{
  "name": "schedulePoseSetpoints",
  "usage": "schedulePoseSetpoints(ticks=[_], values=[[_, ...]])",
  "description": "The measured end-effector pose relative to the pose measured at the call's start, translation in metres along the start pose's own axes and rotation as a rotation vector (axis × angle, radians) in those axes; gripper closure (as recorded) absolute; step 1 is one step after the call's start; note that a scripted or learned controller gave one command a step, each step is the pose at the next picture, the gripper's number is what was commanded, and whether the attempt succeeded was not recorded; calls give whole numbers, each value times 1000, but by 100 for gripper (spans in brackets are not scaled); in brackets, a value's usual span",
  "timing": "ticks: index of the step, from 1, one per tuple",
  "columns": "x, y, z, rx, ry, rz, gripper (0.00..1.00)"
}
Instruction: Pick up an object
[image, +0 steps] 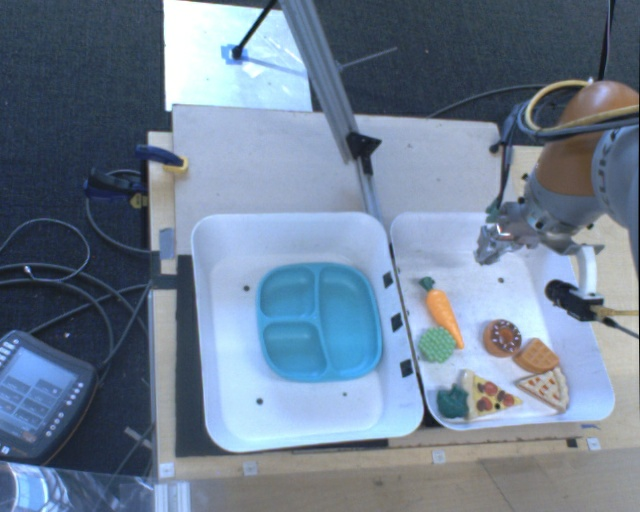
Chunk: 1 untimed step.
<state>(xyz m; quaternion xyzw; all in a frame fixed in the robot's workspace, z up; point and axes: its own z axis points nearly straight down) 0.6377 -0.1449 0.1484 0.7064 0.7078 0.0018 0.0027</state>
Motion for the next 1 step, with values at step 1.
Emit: schedulePoseSetpoints(ticks=[1], values=[[-1, 7, -65, -4, -1, -5, 100]])
